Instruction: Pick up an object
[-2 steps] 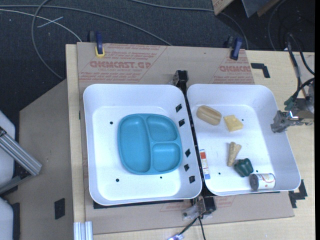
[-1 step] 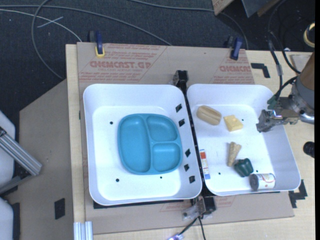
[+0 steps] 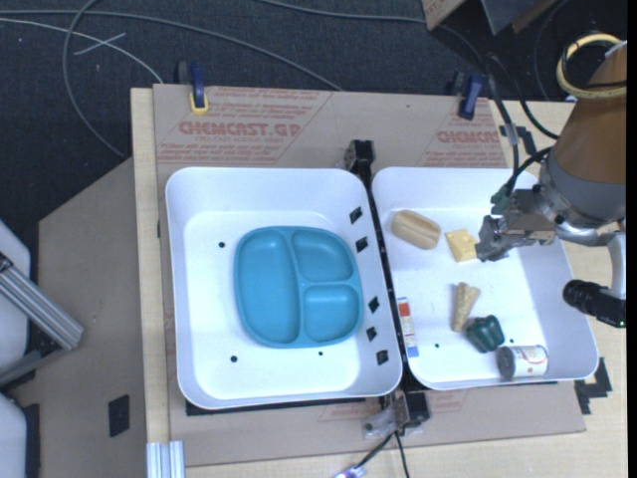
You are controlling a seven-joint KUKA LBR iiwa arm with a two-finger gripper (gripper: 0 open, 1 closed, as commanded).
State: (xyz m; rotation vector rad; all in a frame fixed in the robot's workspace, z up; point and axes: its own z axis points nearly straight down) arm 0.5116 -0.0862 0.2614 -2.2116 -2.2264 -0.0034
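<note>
**Hovering over the right bin, nothing clearly in the jaws**

Looking down on the surface point(image 3: 249, 137), we are seeing two white bins sitting side by side. The left bin point(image 3: 194, 267) is holding a blue divided plate point(image 3: 299, 285). The right bin point(image 3: 557, 307) is carrying the loose things, and we are placing them against the yellow block point(image 3: 461, 245). A tan bread-like roll point(image 3: 416, 229) is lying just beside the block, on its left-bin side. A pale cone point(image 3: 464, 305) is lying below the block, toward the near rim, with a dark green piece point(image 3: 486, 334) just past it and a small white can point(image 3: 526, 359) nearer the corner. A thin white packet point(image 3: 406, 325) is resting by the dividing wall.

The gripper point(image 3: 498, 242) is hanging just beside the block, on its arm side. We are not able to tell whether the jaws are apart or together, and we are not seeing anything between them.
</note>
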